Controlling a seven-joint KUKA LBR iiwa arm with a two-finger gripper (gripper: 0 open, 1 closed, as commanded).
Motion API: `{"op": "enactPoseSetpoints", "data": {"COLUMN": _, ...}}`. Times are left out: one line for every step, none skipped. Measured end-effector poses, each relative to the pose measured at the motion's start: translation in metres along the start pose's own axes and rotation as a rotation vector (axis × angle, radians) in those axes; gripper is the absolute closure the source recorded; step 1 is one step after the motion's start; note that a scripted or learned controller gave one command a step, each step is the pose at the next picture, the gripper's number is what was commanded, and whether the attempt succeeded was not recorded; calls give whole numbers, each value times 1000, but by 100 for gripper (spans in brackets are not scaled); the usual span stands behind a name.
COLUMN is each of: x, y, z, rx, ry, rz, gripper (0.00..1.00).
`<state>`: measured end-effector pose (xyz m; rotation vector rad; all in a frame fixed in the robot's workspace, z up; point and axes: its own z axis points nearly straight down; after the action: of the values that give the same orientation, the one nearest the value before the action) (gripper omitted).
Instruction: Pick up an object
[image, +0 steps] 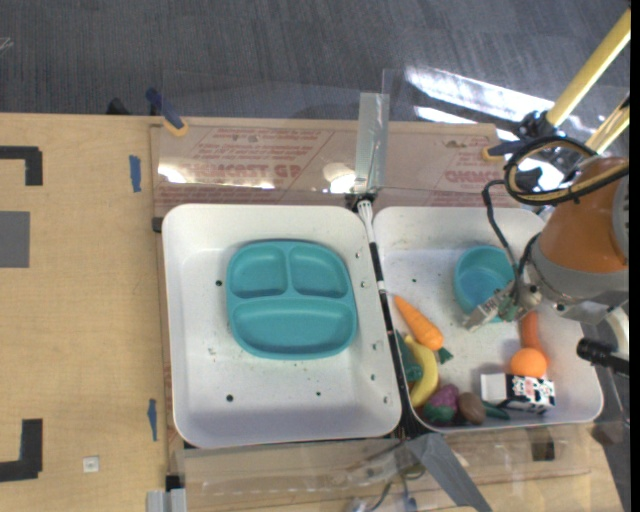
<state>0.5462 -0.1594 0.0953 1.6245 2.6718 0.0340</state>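
Note:
My gripper (487, 309) is low in the right bin (430, 250), just below and against the lower edge of a teal cup (482, 273). A small orange-red piece (529, 326) lies right beside the wrist. An orange ball (530, 361) and a black-and-white cow-patterned block (528, 390) sit below it. A toy carrot (420, 322) and a yellow banana (426, 373) lie at the bin's left side, with a purple piece (443, 402) and a brown piece (470, 407) near the front edge. Nothing is visibly held.
The left bin (190, 330) holds a teal divided plate (291, 298). A dividing wall (383, 320) separates the bins. A clear panel (372, 140) stands behind them. Cables (530, 170) loop above the wrist at the right.

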Motion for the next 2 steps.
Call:
{"op": "enactPoseSetpoints", "data": {"x": -16, "y": -40, "z": -154, "rx": 15, "ry": -11, "rz": -76, "gripper": 100}}
{"op": "enactPoseSetpoints", "data": {"x": -4, "y": -50, "z": -97, "rx": 29, "ry": 5, "rz": -87, "gripper": 100}}
